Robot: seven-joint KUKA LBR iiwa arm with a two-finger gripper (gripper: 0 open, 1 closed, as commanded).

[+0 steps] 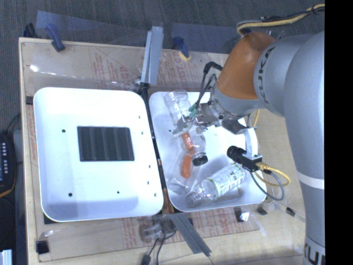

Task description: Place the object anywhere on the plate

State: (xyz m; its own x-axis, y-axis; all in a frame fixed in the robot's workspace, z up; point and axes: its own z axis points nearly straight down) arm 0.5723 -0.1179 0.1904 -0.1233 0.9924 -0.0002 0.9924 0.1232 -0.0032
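Over the right bin (pixel 165 148) of clear crinkled plastic bottles (pixel 218 184), the metal tool's (pixel 190 123) grip is unreadable.

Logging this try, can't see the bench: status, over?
Gripper low in right bin, fingers unclear. Dark plate in left bin bare. Plastic bottle, orange pieces lie in right bin.

Robotics lab or test cell. Industrial grey arm (pixel 292 93) with orange band and loose yellow cabling over a plywood counter (pixel 83 65). Left of the tool (pixel 199 115), two white bins (pixel 88 153) sit side by side, edged with clear sheets held by blue clamps (pixel 55 40). Grey carpet floor (pixel 110 4) beyond the counter.
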